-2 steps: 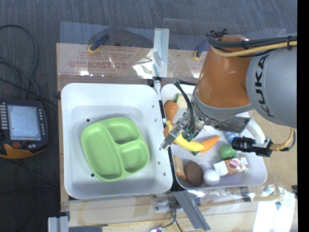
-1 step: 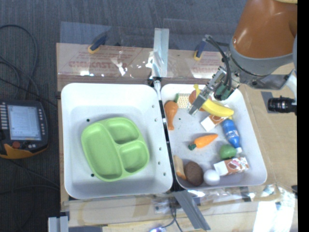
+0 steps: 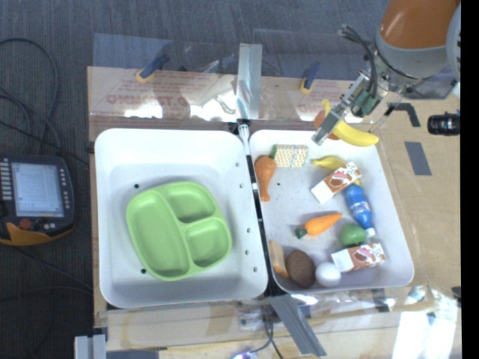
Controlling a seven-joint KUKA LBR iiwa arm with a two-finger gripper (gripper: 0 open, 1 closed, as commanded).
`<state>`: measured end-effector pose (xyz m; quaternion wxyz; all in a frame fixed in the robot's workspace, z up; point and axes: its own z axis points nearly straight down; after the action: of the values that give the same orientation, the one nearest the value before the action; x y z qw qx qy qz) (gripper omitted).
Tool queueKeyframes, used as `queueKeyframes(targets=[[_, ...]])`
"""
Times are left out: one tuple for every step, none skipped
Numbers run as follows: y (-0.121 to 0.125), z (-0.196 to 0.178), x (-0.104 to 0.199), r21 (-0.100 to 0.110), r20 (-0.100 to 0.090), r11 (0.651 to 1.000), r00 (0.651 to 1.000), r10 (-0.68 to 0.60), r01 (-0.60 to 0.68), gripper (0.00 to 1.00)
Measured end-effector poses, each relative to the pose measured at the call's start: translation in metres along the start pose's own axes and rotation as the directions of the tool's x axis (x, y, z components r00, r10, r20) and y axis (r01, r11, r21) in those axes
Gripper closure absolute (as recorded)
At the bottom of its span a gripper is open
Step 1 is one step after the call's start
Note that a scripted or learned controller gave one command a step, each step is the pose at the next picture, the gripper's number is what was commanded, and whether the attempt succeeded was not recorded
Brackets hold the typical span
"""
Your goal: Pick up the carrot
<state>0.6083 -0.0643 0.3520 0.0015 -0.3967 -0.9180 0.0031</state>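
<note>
The carrot (image 3: 323, 224), orange with a green stub at its left end, lies flat in the middle of the right bin (image 3: 397, 234), pointing right and slightly up. My gripper (image 3: 330, 128) hangs over the back rim of that bin, well above and behind the carrot. It is right beside a yellow banana (image 3: 358, 135) and a small orange object (image 3: 322, 115). Nothing links the gripper to the carrot. The grey arm with its orange band (image 3: 419, 6) reaches in from the top right.
Around the carrot lie a blue bottle (image 3: 359, 205), a green pepper (image 3: 352, 235), two small cartons (image 3: 337, 182) (image 3: 360, 256), a brown lump (image 3: 300, 267), a white egg (image 3: 328, 274) and an orange drumstick shape (image 3: 265, 173). A green divided plate (image 3: 178, 229) sits in the left bin.
</note>
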Motion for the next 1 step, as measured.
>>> queueKeyframes(targets=[[0.0025, -0.0037, 0.0014, -0.006, 0.004, 1.0, 1.0, -0.005, 0.005, 0.0]])
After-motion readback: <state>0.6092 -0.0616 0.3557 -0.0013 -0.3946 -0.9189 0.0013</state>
